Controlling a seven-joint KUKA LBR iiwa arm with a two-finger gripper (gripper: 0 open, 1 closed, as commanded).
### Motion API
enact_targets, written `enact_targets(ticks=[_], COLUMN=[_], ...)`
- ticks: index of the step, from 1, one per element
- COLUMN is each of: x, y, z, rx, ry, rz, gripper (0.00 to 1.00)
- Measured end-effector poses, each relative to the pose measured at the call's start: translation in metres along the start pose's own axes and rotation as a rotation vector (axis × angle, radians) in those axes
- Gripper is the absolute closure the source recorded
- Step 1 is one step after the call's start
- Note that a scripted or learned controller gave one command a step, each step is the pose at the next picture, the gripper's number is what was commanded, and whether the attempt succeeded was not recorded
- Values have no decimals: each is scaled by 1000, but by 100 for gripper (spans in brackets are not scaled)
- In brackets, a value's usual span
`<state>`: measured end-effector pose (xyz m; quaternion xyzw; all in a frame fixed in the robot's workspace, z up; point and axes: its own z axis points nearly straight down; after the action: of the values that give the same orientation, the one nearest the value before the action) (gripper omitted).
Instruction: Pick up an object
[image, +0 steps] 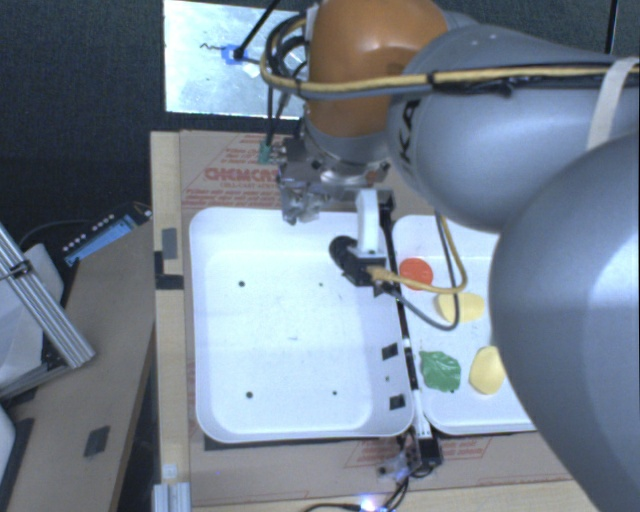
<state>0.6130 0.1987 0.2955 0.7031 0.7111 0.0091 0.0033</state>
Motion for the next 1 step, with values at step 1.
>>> enact_targets(ticks=[1], x=[32], y=[54], z=[-38], rx=[10], ry=[-5], rz=[4], gripper=[100])
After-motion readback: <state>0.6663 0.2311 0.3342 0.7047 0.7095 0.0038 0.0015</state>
